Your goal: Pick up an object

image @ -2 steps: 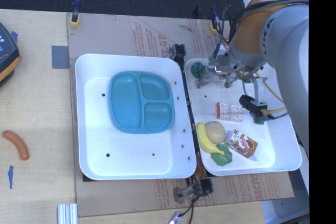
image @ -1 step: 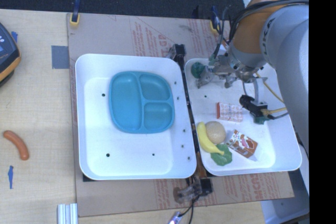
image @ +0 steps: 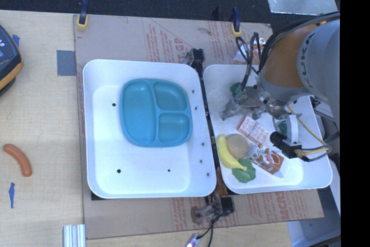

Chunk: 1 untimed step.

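- At the far left edge of the frame, a dark device with a yellow rim [image: 7, 63] lies on the wooden bench [image: 40, 124]; below it, at lower left, a sausage-shaped orange toy [image: 18, 159] rests on the bare wood.
- The left bin [image: 95, 124] sits at the centre of the frame and holds a blue divided plate [image: 155, 112], lying flat in the bin's upper half.
- The right bin [image: 312, 179] stands just beside it, right of centre.
- In the right bin's lower left lies a yellow banana [image: 225, 154], touching a beige round object [image: 236, 146], with a green object [image: 245, 172] just below them.
- Near these, toward the middle of that bin, lie a small white-and-red packet [image: 252, 129] and a red-and-white carton [image: 269, 160].
- A dark green object [image: 236, 89] shows in the bin's upper left, partly hidden by the arm's hardware.
- The gripper [image: 240, 106] is low over the upper middle of the right bin, just above the packet; whether its jaws are apart or closed cannot be made out, and nothing can be seen held by it.
- The grey arm with its orange band [image: 284, 63] fills the upper right, cables trailing down it.
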Motion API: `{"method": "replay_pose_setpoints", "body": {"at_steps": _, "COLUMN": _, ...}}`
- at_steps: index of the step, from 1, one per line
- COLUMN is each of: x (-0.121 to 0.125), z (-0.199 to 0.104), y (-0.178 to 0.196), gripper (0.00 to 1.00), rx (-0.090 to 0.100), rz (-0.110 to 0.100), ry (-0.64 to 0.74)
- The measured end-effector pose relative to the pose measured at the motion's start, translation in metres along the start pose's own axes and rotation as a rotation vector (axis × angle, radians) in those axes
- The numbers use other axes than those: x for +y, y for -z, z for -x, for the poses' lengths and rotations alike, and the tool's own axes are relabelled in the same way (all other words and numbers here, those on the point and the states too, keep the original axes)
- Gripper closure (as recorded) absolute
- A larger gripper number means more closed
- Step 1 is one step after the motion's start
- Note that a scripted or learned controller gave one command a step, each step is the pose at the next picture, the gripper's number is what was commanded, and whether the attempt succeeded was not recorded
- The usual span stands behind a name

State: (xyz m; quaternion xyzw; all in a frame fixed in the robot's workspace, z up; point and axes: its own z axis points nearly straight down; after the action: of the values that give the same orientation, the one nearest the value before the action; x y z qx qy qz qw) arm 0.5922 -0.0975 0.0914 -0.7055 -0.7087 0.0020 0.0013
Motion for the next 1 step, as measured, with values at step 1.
{"method": "replay_pose_setpoints", "body": {"at_steps": 1, "x": 0.0634, "z": 0.0071, "y": 0.0033, "gripper": 0.0, "rx": 0.001, "rz": 0.003, "ry": -0.001}}
